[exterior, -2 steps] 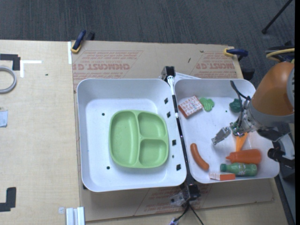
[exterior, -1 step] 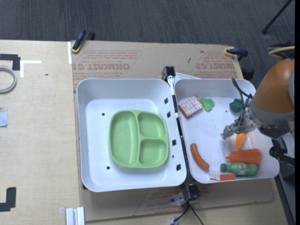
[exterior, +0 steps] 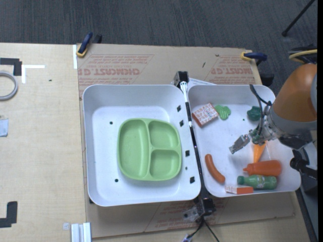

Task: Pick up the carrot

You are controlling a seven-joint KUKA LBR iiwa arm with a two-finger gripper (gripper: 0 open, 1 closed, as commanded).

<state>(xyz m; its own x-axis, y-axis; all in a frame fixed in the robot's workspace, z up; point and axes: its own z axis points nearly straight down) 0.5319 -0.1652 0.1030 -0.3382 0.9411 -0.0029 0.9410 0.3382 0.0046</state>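
The carrot (exterior: 258,154), a short orange cone, lies in the right bin (exterior: 222,140) near its right side, pointing away from the wrist above it. My gripper (exterior: 250,141) hovers low just over the carrot's upper end and is open. One grey finger (exterior: 239,144) sticks out to the left over bare bin floor, while the other sits by the carrot's top. Nothing shows between the fingers. The arm's orange band (exterior: 298,97) covers the bin's right rim.
Around the carrot lie an orange-red piece (exterior: 267,167), a green bottle (exterior: 260,182), a red sausage (exterior: 215,168), a small red-and-white box (exterior: 238,189), a patterned box (exterior: 205,114) and green toys (exterior: 222,112). The left bin (exterior: 101,135) holds a green divided plate (exterior: 150,149).
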